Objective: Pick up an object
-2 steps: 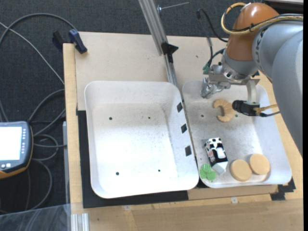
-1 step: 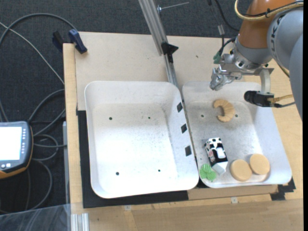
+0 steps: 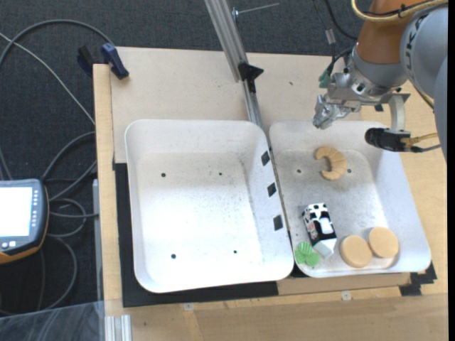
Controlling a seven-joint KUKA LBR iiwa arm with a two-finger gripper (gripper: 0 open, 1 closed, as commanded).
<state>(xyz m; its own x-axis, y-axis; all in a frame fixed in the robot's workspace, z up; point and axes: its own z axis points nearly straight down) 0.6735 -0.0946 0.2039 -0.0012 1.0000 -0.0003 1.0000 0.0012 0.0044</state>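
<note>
The tan crescent-shaped pastry (image 3: 331,162), curved like a small croissant with its open side facing down and left, lay in the upper middle of the right white plastic bin (image 3: 398,190), well apart from everything else in there. Down at the near end of that bin sat the rest of the field: a black-and-white patterned small carton (image 3: 319,224) lying lengthwise, a green ridged piece (image 3: 307,254) tucked just beside its lower end at the bin's corner, and two round tan biscuit-like discs (image 3: 369,246) touching side by side. The left white plastic bin (image 3: 142,148) showed only dark speckles on its floor.

And there was the arm (image 3: 405,27), grey with its orange band, coming in from the right and bent down over the far rim of the right bin. Its hand (image 3: 325,114) pointed downward, poised above the bin's upper edge, near the pastry but up and to its left, not touching it. Were the fingers spread or closed? From that angle, blurred as it was, I could not tell. Nothing showed between them. The pale wooden counter (image 3: 178,84) lay under both bins.
</note>
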